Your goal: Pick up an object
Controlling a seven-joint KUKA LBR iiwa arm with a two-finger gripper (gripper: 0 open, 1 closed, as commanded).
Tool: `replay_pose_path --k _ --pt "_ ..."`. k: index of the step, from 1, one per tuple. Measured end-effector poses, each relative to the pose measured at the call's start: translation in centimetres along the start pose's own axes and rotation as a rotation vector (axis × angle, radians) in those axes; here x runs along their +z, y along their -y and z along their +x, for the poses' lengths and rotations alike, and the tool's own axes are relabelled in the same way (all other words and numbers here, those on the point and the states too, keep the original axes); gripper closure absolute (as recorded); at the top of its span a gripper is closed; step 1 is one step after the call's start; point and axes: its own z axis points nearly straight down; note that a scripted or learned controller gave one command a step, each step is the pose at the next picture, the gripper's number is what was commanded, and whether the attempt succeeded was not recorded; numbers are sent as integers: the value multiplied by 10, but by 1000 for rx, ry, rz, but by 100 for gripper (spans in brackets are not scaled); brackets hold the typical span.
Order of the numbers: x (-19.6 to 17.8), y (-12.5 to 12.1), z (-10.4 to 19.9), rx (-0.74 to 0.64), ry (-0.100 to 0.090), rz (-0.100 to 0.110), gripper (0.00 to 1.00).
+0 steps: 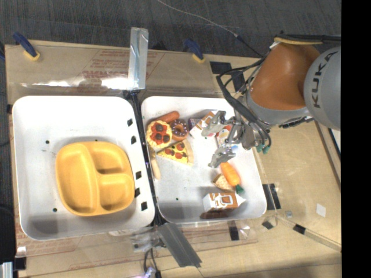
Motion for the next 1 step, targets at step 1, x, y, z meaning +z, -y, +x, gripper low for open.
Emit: replay_pose_path --k 1 --pt "103 43 25 -70 2 1 0"
